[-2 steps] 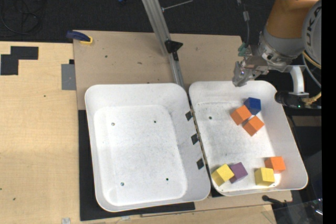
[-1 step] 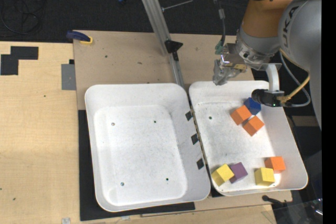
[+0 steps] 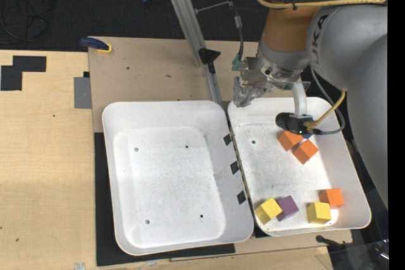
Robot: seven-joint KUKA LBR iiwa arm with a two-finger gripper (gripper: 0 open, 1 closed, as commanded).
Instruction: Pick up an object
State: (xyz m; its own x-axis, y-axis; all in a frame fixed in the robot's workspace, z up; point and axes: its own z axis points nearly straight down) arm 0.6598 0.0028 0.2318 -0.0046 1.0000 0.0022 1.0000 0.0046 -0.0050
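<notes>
Though pressed corner to corner in the far half of the right bin [image 3: 253,136], still judged the likeliest pick: an orange block [image 3: 290,140] and its orange neighbour [image 3: 305,152].

Poised over that bin's far left corner, well apart from both: the gripper [image 3: 243,95], nothing visibly in its hold, its opening impossible to tell from this angle.

To do the step well: swing across the bin toward its right wall, square up over a single block, straddle its free sides rather than the touching corner, descend straight, close only once fully around it.

Hanging just above the first block: a black cable fitting [image 3: 292,119], a probable snag and a blind over the target.

Along the bin's near wall, an easier-looking spread: yellow block [image 3: 269,208] touching purple block [image 3: 288,205], then a second yellow block [image 3: 318,212] beside a third orange block [image 3: 332,198].

Left of the bin, flush against it: the left bin [image 3: 164,180].

Beyond its far left corner, slanting up off the worktop [image 3: 158,66]: an aluminium rail [image 3: 186,16], near enough to the wrist to deserve care.
</notes>
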